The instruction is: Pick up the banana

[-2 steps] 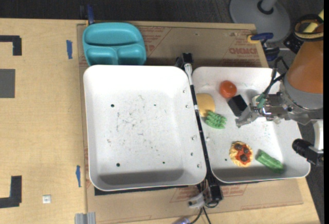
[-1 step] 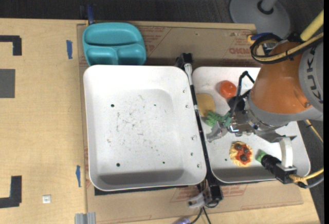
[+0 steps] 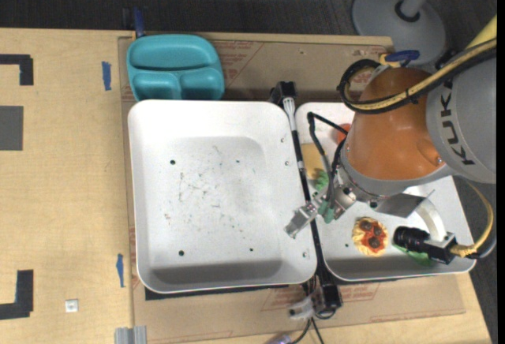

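Observation:
My arm's orange band [image 3: 392,129] and grey wrist hang over the right bin [image 3: 442,267] and cover most of what lies in it. The gripper [image 3: 306,216] points down-left, with its silver tip over the rim between the two bins. A small yellow patch [image 3: 319,175] shows just left of the wrist, near the right bin's left wall. It may be part of the banana, but the arm hides the rest.
In the right bin lie a round orange-and-red toy [image 3: 369,233], a black and green object [image 3: 418,244], a white piece [image 3: 431,216] and a red bit [image 3: 341,130]. The left bin [image 3: 150,177] bears only scuff marks. A teal tray [image 3: 175,66] stands behind it.

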`<state>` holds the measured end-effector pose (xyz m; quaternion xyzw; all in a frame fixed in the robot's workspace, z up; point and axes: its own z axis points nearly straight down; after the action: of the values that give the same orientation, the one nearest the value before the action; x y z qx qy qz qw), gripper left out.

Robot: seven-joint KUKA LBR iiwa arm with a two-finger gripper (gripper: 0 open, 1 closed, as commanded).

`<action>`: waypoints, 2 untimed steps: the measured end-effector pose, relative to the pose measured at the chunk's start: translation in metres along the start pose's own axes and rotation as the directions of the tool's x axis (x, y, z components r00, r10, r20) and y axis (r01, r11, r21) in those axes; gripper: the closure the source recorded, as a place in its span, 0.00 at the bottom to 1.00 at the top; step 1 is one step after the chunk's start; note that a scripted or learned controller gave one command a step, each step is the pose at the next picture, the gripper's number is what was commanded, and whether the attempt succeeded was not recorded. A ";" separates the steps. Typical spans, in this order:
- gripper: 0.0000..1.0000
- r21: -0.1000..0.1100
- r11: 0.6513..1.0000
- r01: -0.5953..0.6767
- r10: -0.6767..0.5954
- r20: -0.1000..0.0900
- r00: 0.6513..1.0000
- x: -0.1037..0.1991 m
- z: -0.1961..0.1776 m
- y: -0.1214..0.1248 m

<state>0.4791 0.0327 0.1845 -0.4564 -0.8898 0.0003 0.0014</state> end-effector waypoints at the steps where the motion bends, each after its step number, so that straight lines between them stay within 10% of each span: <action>1: 0.00 -0.001 0.995 0.104 -0.104 0.007 0.995 0.034 0.059 0.026; 2: 0.00 -0.004 0.998 0.066 -0.066 0.022 0.998 0.043 0.064 0.038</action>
<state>0.4845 0.0894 0.1210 -0.4268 -0.9043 0.0033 -0.0093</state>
